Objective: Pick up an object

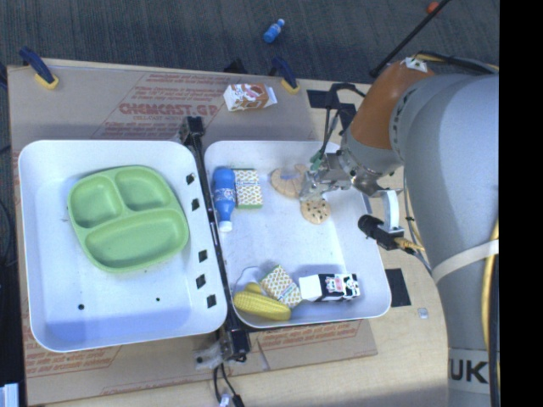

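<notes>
Both white bins [51,312] look like smooth moulded plastic with a soft sheen. Well to the gripper's [321,176] left lies a green divided plate [127,219], matt plastic. Just left of the gripper, the blue bottle [223,192] is glossy plastic with a white cap, and the small packet [248,188] beside it looks like printed paper or foil. The cookie [315,210] right beneath the gripper has a rough, crumbly surface. The arm [450,159] is smooth, matt grey. Brown cardboard [144,100] with red print covers the tabletop under the bins.
</notes>
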`<action>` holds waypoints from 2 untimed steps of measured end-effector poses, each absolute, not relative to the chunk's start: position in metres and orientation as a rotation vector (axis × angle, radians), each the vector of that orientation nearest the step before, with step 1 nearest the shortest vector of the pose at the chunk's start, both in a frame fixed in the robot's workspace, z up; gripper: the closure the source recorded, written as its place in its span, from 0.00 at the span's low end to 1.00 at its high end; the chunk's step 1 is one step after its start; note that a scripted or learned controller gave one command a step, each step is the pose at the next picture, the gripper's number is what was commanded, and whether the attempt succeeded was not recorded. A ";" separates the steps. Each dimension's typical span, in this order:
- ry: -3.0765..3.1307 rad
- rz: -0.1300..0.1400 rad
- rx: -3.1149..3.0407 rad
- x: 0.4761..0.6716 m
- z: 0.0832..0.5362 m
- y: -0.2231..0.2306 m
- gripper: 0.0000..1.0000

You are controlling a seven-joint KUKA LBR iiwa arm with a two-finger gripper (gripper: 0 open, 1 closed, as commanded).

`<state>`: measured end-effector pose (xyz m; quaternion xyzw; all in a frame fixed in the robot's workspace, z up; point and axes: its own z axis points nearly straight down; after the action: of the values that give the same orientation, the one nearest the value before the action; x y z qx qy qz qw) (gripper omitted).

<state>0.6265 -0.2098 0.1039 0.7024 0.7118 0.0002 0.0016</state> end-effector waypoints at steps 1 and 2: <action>2.231 -0.001 2.215 0.552 0.158 -0.120 1.00; 2.233 -0.005 2.217 0.572 0.112 -0.092 1.00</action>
<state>0.5715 -0.0922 0.1123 0.7046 0.7096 -0.0017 -0.0024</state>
